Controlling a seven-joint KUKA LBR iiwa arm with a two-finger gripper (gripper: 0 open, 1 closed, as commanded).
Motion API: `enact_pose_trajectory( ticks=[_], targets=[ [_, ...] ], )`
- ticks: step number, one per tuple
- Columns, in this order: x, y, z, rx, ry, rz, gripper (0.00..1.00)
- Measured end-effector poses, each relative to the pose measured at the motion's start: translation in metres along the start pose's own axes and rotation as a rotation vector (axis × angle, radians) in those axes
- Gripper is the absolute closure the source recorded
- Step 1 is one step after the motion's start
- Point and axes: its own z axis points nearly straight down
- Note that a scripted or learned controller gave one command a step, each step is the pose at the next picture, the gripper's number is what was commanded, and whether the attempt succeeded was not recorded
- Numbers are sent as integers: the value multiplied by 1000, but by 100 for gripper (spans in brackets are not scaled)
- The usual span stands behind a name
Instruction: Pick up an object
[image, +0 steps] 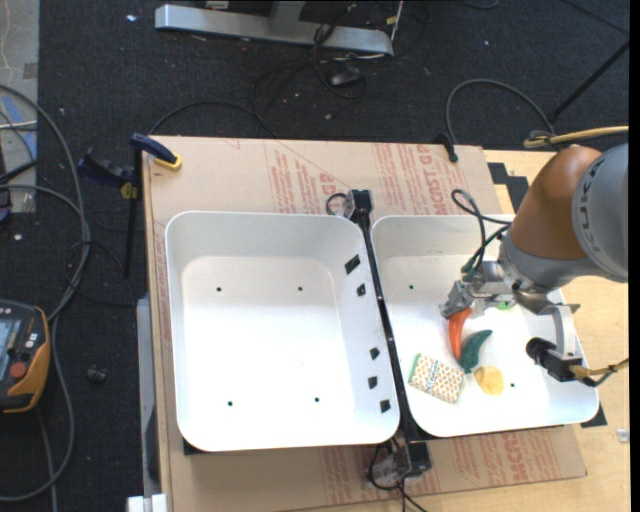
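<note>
Gripper (466, 303) is hanging low in the right bin (420, 240), right over the top end of the orange carrot (458, 333), which is lying beside a green piece (474, 345); whether it is parted or pressed together I cannot tell. Doing this well probably means centring on the carrot alone, keeping off the green piece, the yellow piece (489, 379) and the patterned pouch (436, 378) nearer the front.
</note>
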Motion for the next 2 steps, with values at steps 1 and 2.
enact_pose_trajectory(
  ticks=[1,2],
  targets=[
    [97,32,-94,-9,2,-10,100],
    [191,6,-90,1,2,-8,100]
  ],
)
